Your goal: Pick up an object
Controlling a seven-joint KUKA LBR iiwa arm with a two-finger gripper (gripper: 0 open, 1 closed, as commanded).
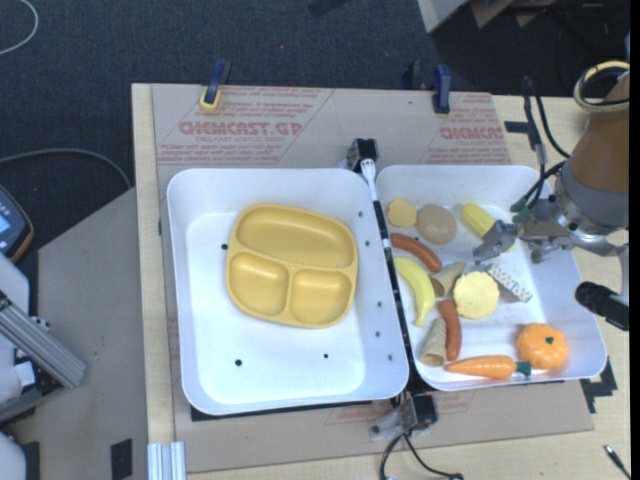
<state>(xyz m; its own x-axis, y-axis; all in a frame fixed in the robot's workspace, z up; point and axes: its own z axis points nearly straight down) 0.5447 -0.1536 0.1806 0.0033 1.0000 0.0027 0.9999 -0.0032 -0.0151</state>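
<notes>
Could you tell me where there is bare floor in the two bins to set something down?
The left bin has bare floor all round the yellow divided plate, widest along its front edge and left side. The right bin is crowded: banana, sausages, carrot and pumpkin fill it, with the gripper above, leaving only a narrow strip along its right wall.

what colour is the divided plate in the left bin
Yellow: the plate shows best in the camera view.

The grey KUKA arm carries a broad orange band above its wrist. Black cables trail beside it. Below the wrist sits a dark grey metal claw on a blocky mount.
</notes>
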